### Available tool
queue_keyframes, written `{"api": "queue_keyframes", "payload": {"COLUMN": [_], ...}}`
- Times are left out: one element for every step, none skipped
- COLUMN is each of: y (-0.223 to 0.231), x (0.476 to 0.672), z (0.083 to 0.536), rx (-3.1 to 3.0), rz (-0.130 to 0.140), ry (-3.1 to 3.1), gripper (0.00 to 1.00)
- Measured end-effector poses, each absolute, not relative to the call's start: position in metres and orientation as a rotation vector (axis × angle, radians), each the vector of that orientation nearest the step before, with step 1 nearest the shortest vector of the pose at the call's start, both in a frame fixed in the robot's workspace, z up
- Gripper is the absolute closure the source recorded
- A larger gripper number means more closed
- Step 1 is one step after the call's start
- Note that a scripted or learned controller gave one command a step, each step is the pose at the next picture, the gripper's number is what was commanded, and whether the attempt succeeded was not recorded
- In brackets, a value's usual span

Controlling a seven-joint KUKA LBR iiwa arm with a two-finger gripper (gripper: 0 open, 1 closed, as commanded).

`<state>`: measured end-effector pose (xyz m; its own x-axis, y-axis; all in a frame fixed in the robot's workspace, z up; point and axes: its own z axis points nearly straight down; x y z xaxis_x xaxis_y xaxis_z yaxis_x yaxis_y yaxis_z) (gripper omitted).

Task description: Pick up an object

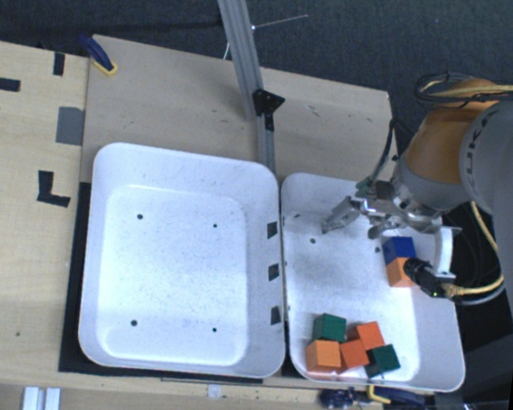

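My gripper [351, 226] hangs over the upper part of the right bin [345, 280], open, with bare bin floor showing between its fingers. Just right of it lies a blue block [399, 247] with an orange block [400, 272] touching its lower side. A cluster of blocks sits at the bin's near end: a green block [330, 328], an orange block [369, 335], two more orange blocks [323, 355] side by side, and a dark green block [384, 359]. The gripper is well above that cluster and touches none of it.
The left bin [174, 254] lies beside the right one, their rims meeting at a divider with black clips [273, 271]. A slanted metal pole [249, 56] rises behind the bins. Cables [472, 287] hang at the right of the arm.
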<state>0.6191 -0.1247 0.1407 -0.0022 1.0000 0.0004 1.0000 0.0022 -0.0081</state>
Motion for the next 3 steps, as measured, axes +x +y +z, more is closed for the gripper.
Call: {"api": "queue_keyframes", "payload": {"y": [-0.124, -0.123, -0.126], "x": [0.618, 0.619, 0.625], "z": [0.088, 0.101, 0.163], "rx": [-2.216, -2.216, -2.222], "rz": [0.007, 0.003, -0.004], "ry": [-2.221, -2.224, -2.227], "gripper": [0.00, 1.00, 1.00]}}
